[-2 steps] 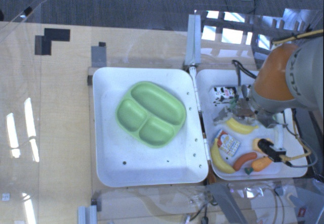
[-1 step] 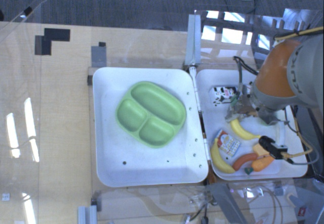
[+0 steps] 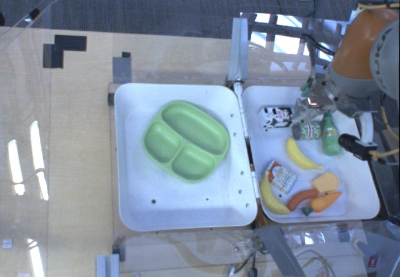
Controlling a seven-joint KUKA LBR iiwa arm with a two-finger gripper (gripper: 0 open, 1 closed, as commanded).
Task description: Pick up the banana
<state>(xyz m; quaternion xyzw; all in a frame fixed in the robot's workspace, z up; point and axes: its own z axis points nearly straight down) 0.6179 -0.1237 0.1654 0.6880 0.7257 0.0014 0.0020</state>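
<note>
Two yellow bananas lie in the right bin (image 3: 369,197). The small banana (image 3: 302,155) rests near the bin's middle, and a longer curved banana (image 3: 271,194) hugs the front left corner. My gripper (image 3: 310,109) hangs over the back of that bin, just above a small can (image 3: 306,130) and beside a green bottle (image 3: 329,134). It is a little behind the small banana and apart from it. Nothing is visibly held.
A cow-patterned carton (image 3: 276,117) sits at the right bin's back left. A red-and-white packet (image 3: 284,179), a sausage (image 3: 301,197), an orange wedge (image 3: 325,182) and a carrot (image 3: 324,202) crowd the front. A green divided plate (image 3: 186,140) lies in the left bin (image 3: 131,207).
</note>
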